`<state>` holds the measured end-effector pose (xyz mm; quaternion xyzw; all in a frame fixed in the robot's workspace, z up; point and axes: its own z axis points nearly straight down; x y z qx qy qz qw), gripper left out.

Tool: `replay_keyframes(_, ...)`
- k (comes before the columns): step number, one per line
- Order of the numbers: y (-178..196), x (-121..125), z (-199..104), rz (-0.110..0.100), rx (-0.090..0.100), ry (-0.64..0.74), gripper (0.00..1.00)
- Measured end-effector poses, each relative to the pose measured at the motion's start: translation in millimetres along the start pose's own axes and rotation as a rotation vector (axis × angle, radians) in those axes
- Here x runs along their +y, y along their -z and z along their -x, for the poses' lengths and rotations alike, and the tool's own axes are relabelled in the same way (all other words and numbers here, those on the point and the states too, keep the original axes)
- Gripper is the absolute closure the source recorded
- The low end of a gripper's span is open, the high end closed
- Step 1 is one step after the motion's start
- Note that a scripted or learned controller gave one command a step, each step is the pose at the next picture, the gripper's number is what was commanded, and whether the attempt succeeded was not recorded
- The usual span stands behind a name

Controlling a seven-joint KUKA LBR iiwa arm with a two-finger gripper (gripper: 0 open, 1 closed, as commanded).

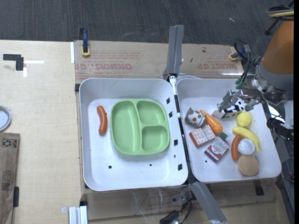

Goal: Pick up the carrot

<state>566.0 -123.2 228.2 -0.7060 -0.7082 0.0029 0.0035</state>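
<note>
One small orange plastic carrot (213, 122) lies just below-left of our pincer (230, 103), long axis slanting down-right; we cannot tell how the pincer stands.

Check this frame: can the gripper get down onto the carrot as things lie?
Probably yes. The carrot lies uncovered in the right bin, just left of the gripper, though a small toy and a carton crowd it.
</note>
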Motion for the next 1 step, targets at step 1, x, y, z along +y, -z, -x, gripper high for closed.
replay_keyframes(1,-119.9,-6.8,-9.8,0.001,0.000,0.142,0.00)
